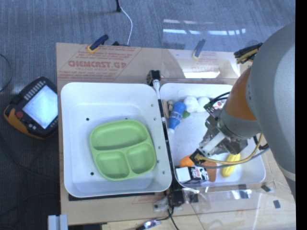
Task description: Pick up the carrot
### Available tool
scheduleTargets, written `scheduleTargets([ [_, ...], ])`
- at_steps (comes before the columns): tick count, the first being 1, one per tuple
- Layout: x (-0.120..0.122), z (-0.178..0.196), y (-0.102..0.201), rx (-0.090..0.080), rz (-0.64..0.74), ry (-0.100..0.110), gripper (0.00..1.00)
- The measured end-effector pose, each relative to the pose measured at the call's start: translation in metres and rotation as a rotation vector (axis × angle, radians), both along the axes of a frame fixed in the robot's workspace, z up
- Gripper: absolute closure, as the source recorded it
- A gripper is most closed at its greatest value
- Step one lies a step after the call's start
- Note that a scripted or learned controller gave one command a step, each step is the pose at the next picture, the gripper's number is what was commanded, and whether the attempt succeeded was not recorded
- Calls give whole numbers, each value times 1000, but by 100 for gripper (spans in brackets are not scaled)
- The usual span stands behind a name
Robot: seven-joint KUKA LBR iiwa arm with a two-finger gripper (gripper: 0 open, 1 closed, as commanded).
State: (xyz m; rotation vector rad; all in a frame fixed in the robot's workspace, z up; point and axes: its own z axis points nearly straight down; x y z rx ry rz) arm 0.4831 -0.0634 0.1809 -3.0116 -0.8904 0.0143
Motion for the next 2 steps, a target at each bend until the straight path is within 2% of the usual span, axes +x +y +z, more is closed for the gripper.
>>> scheduleTargets([
  [1,-1,-1,-1,0,-1,3,0],
  [2,-3,-76,-33,3,10,7,0],
])
